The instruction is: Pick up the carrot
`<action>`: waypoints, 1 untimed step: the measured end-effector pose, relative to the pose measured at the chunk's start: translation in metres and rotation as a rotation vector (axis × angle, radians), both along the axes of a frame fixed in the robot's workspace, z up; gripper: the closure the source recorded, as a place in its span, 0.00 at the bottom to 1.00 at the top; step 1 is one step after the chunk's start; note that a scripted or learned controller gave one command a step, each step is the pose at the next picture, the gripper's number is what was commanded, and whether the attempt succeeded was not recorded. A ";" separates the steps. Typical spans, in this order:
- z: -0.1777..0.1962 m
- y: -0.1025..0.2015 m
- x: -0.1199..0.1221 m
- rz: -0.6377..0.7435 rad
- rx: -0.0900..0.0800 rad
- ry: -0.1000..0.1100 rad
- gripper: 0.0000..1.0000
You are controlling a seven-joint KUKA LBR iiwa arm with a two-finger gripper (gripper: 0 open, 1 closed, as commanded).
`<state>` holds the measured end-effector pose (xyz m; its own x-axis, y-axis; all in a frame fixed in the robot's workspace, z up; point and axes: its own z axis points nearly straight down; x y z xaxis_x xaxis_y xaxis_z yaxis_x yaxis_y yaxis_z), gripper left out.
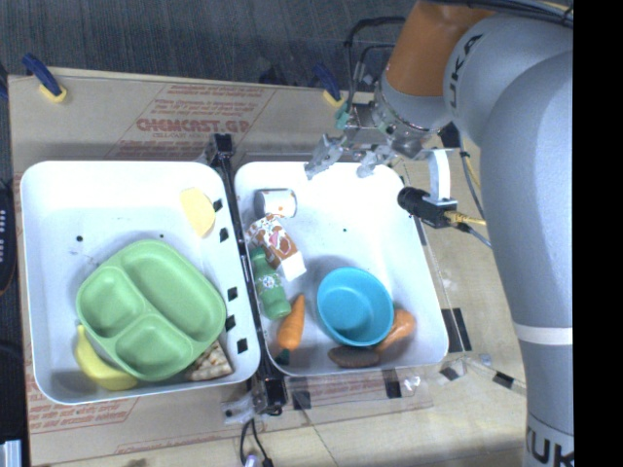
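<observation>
The carrot (pixel 291 325) is a short orange piece lying near the front left corner of the right bin (pixel 414 251), just left of a blue bowl (pixel 354 305). It lies free with nothing touching it from above. My gripper (pixel 345 161) hangs over the far edge of the right bin, well behind the carrot. Its two fingers (pixel 320 160) are spread open with nothing between them.
Along the right bin's left wall lie a small can (pixel 275 202), a snack packet (pixel 275 244) and a green bottle (pixel 269 285). An orange-brown food piece (pixel 399 328) and a dark one (pixel 354 357) sit by the bowl. The left bin (pixel 49 212) holds a green divided plate (pixel 151 305) and yellow items.
</observation>
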<state>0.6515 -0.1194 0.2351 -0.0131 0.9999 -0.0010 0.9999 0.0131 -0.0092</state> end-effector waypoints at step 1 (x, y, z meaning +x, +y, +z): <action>-0.025 -0.036 -0.071 0.090 0.001 0.001 0.00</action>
<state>0.5809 -0.1554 0.2099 -0.1029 0.9947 0.0001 0.9946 0.1029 -0.0098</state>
